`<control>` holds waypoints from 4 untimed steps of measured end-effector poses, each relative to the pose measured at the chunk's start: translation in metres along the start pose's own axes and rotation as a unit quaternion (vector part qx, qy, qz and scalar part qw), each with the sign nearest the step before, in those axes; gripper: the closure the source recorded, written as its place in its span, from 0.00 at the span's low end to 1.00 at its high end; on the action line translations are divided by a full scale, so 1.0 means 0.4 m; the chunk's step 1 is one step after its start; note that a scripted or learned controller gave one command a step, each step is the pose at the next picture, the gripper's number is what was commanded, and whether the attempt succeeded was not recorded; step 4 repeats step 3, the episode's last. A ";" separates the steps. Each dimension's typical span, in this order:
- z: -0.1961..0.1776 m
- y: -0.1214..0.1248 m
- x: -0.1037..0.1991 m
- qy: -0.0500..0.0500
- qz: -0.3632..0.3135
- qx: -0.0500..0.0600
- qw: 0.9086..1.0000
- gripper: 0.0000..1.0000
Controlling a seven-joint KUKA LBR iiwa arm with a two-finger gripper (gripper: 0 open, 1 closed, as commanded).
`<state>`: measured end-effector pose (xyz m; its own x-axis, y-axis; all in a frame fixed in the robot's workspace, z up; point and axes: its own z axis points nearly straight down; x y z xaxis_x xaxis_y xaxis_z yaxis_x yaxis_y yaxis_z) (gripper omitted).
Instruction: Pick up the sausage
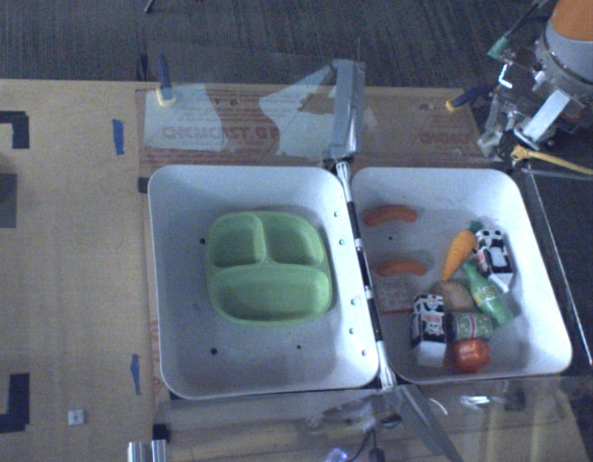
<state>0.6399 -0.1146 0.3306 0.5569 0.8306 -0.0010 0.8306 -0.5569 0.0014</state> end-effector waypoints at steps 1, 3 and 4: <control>-0.161 0.088 -0.163 0.000 0.241 0.000 0.971 1.00; 0.149 -0.105 0.095 0.000 0.224 0.003 0.975 1.00; 0.149 -0.105 0.095 0.000 0.224 0.003 0.975 1.00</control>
